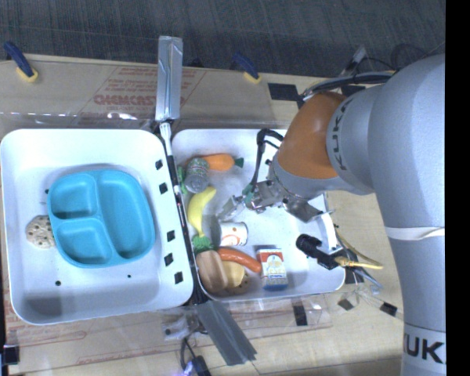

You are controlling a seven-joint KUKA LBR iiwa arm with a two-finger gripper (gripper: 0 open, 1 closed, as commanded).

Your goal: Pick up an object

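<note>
Hovering low in the right bin (298, 143), your gripper (236, 206) sits just above the small white cup (233, 233), beside the banana (198, 208). Can't tell whether anything is pinched or how the jaws stand. Centre over the cup, stay off the banana and carrot (215, 162), then descend straight.

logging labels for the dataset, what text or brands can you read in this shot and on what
"KUKA" reads in part on the grey arm, beside the orange band.
"KU" shows on the arm's lower section.
Red print on the cardboard behind the bins looks like "CHEMCAST", blurred.
The small carton has print too small to read.
</note>
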